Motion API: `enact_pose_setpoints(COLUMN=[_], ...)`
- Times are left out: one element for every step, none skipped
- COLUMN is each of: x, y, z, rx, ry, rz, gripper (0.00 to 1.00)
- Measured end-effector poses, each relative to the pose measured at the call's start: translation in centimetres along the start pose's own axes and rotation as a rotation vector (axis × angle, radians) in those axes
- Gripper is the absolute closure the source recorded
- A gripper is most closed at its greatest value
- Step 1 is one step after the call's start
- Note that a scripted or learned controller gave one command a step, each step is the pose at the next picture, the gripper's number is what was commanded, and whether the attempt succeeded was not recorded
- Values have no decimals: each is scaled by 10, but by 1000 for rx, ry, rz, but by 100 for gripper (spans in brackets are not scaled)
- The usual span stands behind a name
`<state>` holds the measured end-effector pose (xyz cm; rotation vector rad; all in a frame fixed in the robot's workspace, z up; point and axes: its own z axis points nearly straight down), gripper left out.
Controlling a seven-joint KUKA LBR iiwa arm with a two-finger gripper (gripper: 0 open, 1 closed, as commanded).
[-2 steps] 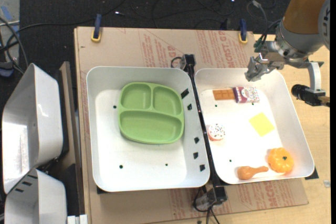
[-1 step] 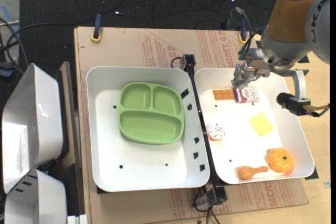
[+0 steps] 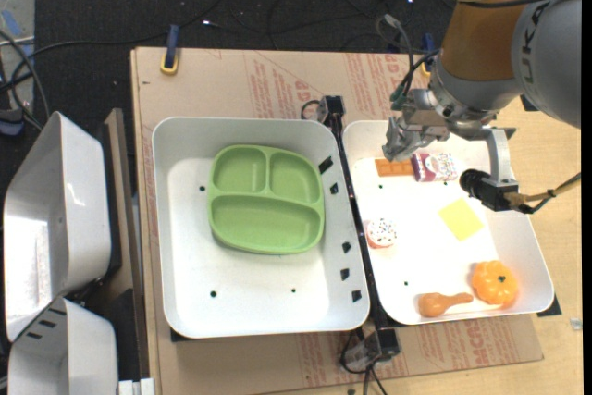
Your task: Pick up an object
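Likely light, stiff, thin orange bar (image 3: pixel 393 167) under end effector (image 3: pixel 404 146), grip state unclear; best pinched across narrow sides.

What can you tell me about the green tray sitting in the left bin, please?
The green tray is a rounded, light green divided plate that looks like matte plastic. It has three compartments: two smaller ones along the far side and one long one along the near side. It lies flat and upright on the floor of the left bin, a little toward its far side, apart from the walls, with nothing in it.
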<state>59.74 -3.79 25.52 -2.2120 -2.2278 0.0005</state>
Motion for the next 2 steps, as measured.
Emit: enact_pose_setpoints(x=[57, 100], y=[-13, -18], z=[15, 19], rx=[1, 0], ry=[0, -1], rz=[-1, 0], gripper=[100, 100])
